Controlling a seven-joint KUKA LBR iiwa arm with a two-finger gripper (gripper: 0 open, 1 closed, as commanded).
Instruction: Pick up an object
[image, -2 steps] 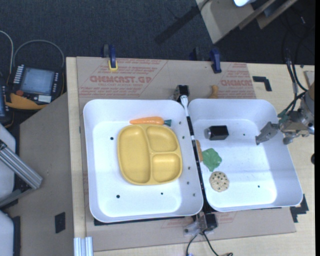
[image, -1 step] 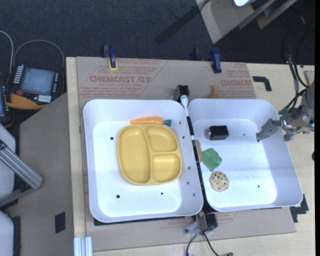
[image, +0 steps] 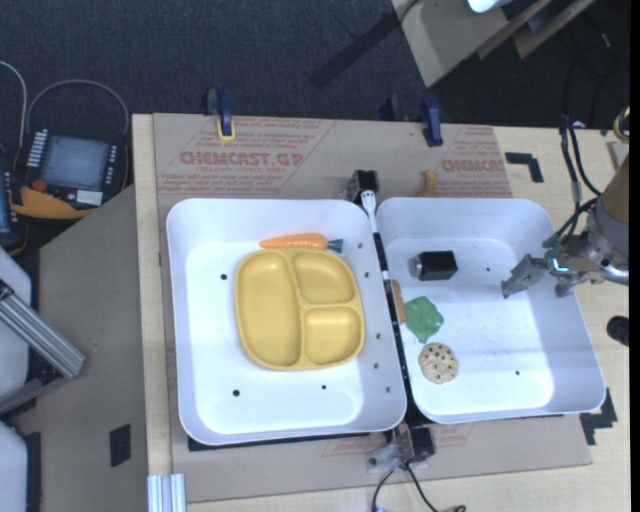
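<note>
Nearest you, a cookie (image: 438, 363) lies flat; beyond it, the black block (image: 435, 265) runs left-right, gripper (image: 540, 272) open, empty.

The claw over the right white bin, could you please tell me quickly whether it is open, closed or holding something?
Claw: open, holding nothing, above the right shallow white plastic bin.

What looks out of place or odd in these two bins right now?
Only a small thing: the toy carrot lies outside the yellow divided plate, against its far rim in the left bin. Nothing looks spilled or damaged.
</note>
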